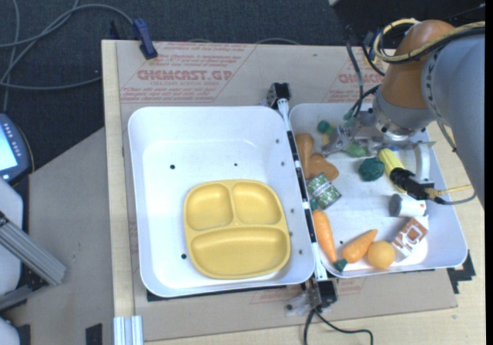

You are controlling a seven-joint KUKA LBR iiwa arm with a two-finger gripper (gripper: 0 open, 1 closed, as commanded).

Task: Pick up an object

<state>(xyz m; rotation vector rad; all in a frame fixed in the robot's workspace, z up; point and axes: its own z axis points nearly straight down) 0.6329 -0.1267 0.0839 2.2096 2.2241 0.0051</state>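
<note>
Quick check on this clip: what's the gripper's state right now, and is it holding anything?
Gripper: low over the far end of the right bin among the toys; open or closed cannot be told, and no object is seen held.

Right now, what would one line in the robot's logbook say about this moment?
arm: over right bin far end | gripper: low among toy foods, grip unclear | yellow tray: in left bin | pick: not confirmed

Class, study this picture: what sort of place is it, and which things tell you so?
Probably a robotics lab bench: a grey robot arm reaches over two white bins, one holding toy food such as a carrot, with loose cables on the carpet.
</note>
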